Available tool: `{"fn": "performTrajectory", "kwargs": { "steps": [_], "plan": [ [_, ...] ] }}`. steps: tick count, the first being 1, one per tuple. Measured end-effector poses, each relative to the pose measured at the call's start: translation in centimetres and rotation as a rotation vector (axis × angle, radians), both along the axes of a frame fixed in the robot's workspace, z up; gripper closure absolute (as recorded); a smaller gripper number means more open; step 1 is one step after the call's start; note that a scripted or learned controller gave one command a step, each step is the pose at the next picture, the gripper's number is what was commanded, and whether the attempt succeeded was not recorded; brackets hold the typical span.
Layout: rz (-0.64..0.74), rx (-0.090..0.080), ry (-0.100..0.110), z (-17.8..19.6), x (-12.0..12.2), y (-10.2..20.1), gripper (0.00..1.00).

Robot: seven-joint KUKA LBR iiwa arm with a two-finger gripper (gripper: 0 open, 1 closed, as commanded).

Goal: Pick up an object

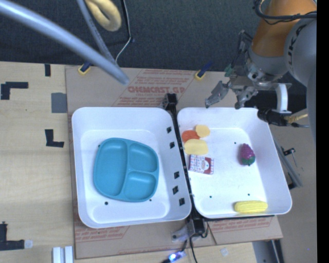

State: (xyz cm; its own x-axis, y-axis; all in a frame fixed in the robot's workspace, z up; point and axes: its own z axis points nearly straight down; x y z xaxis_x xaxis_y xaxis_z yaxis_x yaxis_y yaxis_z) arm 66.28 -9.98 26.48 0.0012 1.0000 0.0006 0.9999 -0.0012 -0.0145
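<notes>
My gripper point(229, 98) hangs above the far rim of the right bin point(272, 134), its two fingers spread apart and nothing between them. In that bin lie a purple eggplant point(247, 154) at the right, a yellow corn cob point(251, 206) near the front edge, and at the left a cluster: an orange piece point(190, 135), a yellow piece point(202, 131), a pale yellow block point(196, 147) and a small red-and-white packet point(200, 164). All of these lie below and in front of the gripper, apart from it.
The left bin point(82, 128) holds a blue divided plate point(126, 169). A grey pole point(61, 36) slants across the upper left, with a yellowish object point(104, 12) near the top edge. Cardboard point(154, 87) lies under both bins.
</notes>
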Motion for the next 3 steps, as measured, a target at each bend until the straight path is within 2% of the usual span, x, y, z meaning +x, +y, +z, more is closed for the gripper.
{"fn": "performTrajectory", "kwargs": {
  "steps": [1, 2, 3],
  "plan": [
    [0.003, -0.001, -0.013, 0.8, 0.2, 0.0, 0.0],
    [0.003, -0.001, -0.008, -5.1, -0.3, 0.9, 0.0],
    [0.003, -0.002, -0.011, -10.1, 0.1, 0.1, 0.0]
  ]
}}
